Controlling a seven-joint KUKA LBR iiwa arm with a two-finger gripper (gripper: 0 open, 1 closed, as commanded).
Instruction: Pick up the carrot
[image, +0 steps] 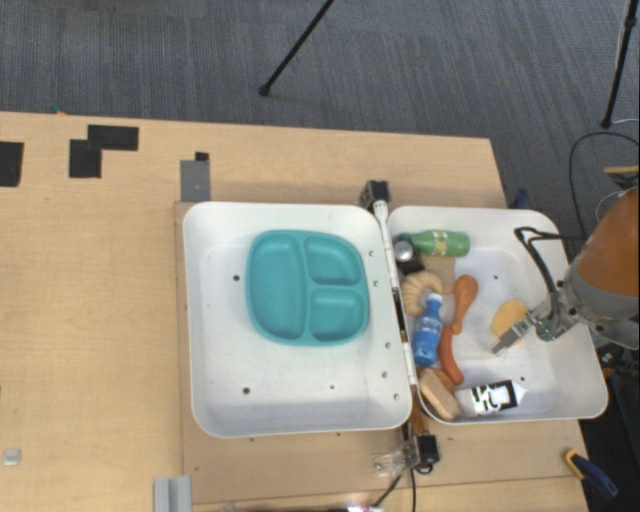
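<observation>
Carrot (464, 300): lies in the right bin (560, 400), near its middle, thick end up and the body running down toward the near wall. The orange length below it (451, 362) may be its thin end or a separate piece; I cannot tell.
Neighbours: a blue bottle (427, 331) lies just beside the carrot on its left, with a pale brush-like thing (416, 290) above that. A green bottle (437, 242) lies across the top of the bin, a bread roll (438, 394) sits at the near corner, and a black-and-white card (494, 397) rests near the front wall.
Pincer (508, 338): low in the right bin, on the carrot's right and apart from it. A yellow wedge (508, 316) sits right at its tips; whether the tips are spread, pressed together, or pinching the wedge cannot be told at this size.
Why so placed: the things crowd the left half of the bin against the divider, so the carrot's right flank is the freer side to come in from.
Open room: bare white floor lies right of the carrot and toward the far right corner; the left side is hemmed in by the blue bottle.
Edges: the bin walls are shallow, and the divider is close on the left.
Left bin (215, 390): holds a teal divided plate (305, 287), well apart from the work.
Desk (90, 330): plain wood around both bins.
Task stage: judged not yet gripped; the carrot lies flat on the bin floor.
</observation>
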